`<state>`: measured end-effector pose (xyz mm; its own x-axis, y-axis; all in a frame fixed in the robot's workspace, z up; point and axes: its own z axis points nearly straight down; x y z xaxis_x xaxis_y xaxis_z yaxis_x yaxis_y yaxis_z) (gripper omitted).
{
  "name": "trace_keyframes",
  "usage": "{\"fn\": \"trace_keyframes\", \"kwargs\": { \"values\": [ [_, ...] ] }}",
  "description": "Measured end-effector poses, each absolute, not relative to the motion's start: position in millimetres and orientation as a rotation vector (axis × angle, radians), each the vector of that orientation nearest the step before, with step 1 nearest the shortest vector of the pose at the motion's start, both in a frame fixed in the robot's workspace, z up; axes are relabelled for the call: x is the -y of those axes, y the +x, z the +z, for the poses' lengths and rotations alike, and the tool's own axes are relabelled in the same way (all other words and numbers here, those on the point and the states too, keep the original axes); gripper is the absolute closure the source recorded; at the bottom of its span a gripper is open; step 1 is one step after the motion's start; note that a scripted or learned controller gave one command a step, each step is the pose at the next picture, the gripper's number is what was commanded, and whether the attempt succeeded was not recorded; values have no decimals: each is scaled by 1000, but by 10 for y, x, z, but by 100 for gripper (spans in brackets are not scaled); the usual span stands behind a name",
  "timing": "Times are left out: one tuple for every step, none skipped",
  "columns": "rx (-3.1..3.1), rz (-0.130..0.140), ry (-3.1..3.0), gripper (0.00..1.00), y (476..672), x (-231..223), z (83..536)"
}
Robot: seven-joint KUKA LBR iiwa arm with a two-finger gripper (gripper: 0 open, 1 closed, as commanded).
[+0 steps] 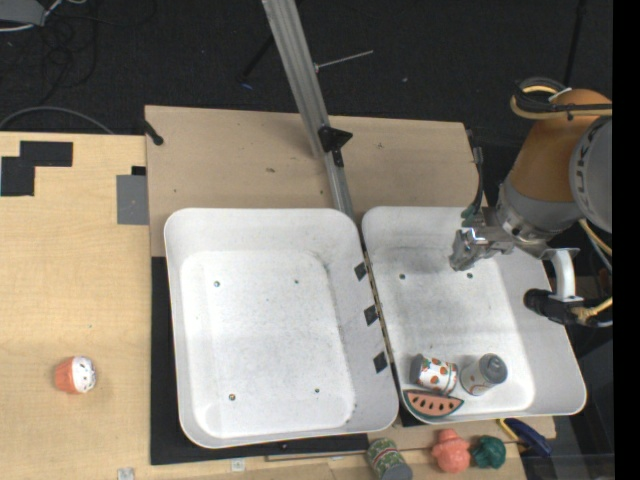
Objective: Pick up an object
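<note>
In the right bin (540,388), near its front edge, lie a small white and red patterned toy (436,374), a grey cylindrical cup-like object (487,371) and a watermelon slice toy (434,405) on the front rim. My gripper (466,251) hangs over the back part of the right bin, well behind these objects, with nothing seen between its fingers. The grey arm with its orange band (548,158) comes in from the right.
The left bin (190,238) stands beside the right one. A red and white ball (75,375) lies on the wooden bench at far left. A pink toy (450,451), a green toy (488,452) and a dark cylinder (385,458) lie in front of the bins. A metal rail (305,78) slants behind.
</note>
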<state>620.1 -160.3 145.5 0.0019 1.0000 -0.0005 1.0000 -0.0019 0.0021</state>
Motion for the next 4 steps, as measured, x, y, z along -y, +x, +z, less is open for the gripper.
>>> {"fn": "trace_keyframes", "kwargs": {
  "values": [
    [-2218, 2, 2220, 100, 6253, 1690, 1946],
    [-2221, 3, 2218, 100, 6216, 1610, 2517],
    [-2228, -2, 2221, 100, 6063, 1185, 2480],
    [-2229, -1, 2219, 100, 5984, 627, 2530]
  ]
}}
